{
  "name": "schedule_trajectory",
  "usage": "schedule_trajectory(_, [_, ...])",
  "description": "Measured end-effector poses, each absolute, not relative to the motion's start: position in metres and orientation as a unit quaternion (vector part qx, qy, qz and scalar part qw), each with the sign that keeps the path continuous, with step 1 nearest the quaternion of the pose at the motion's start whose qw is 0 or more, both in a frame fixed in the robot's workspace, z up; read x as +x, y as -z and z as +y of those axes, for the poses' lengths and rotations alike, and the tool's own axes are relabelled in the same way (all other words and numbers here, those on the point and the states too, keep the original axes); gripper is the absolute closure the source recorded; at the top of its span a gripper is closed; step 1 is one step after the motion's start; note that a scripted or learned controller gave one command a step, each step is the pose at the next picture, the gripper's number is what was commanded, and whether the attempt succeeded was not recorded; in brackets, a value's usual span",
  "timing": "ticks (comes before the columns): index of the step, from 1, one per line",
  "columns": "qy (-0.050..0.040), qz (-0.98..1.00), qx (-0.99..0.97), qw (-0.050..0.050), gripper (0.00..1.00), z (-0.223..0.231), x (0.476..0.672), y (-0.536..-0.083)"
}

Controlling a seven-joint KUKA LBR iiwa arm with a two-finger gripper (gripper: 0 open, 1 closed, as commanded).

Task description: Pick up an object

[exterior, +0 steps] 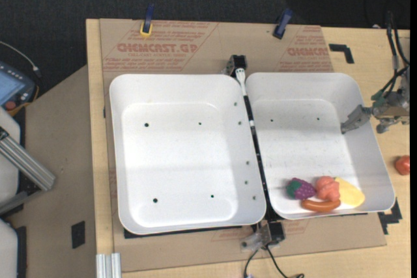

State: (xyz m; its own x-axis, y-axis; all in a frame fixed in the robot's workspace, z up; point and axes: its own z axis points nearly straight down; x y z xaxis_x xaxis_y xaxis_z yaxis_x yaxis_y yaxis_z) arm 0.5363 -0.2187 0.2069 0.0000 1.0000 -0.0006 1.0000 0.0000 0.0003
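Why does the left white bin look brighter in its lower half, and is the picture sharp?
Camera view: a soft shadow band crosses the upper floor of the left bin, leaving its lower half brightly lit, nearly washed out; the toys in the right bin are small and slightly soft; the gripper at the right bin's edge looks blurry.

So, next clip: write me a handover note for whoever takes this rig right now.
Gripper: at the right bin's right rim, holding nothing visible; finger state unclear.
Things: purple grapes, orange-red toy, yellow piece and an orange sausage shape clustered in the right bin's near corner. An orange item lies on the bench outside.
Done: nothing lifted.
Left: reach the cluster, grasp one, lift.
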Motion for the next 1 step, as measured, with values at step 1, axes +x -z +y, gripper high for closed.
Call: schedule_trajectory(1, [-0.007, 0.712, 0.702, 0.006, 0.0, -0.0991, 0.4921, -0.356])
